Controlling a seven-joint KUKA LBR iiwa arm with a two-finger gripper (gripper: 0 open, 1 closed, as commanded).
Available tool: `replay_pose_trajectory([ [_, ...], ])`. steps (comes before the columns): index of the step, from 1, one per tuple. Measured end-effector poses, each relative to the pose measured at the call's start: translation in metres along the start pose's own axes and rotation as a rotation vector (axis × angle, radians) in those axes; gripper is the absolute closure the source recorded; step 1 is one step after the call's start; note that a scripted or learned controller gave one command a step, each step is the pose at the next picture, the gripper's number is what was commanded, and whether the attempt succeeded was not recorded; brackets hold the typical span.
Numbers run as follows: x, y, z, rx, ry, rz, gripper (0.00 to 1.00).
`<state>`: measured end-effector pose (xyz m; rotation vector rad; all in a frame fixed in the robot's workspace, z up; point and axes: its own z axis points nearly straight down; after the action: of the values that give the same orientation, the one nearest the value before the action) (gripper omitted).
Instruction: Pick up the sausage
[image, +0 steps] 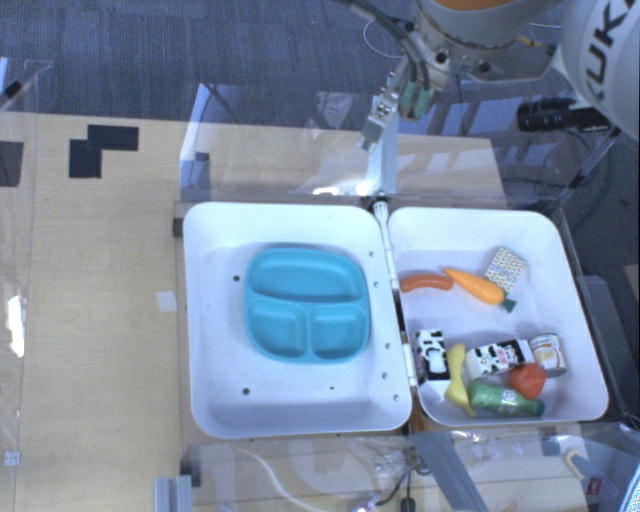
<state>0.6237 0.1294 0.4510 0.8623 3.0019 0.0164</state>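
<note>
We look down on two shallow white bins side by side on the bench. The left white bin (205, 300) carries a light blue plastic tray with three compartments (305, 303). In the right white bin (560, 250) we spot the slim orange-red sausage (426, 283), lying flat near the bin's left wall, its right end just beside the orange toy carrot (475, 286). A small checkered packet (505, 268) sits beyond the carrot. Toward the front we see a black-and-white carton (430, 355), a yellow banana-shaped toy (457, 377), a green bottle on its side (505, 400), a red tomato-like ball (527, 379) and a small tin can (546, 352). The two-finger gripper (412, 98) hangs high beyond the bins' far edge, well apart from the sausage; we cannot tell how its jaws stand, and we see nothing in its grasp.
</note>
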Motion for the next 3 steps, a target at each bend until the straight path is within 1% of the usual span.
replay_pose_trajectory([
  [1,0.027,0.08,0.079,0.008,0.011,-0.13,1.0],
  [2,0.088,0.069,0.228,0.009,0.014,-0.206,1.0],
  [3,0.052,0.082,0.085,0.002,0.008,-0.55,1.0],
])
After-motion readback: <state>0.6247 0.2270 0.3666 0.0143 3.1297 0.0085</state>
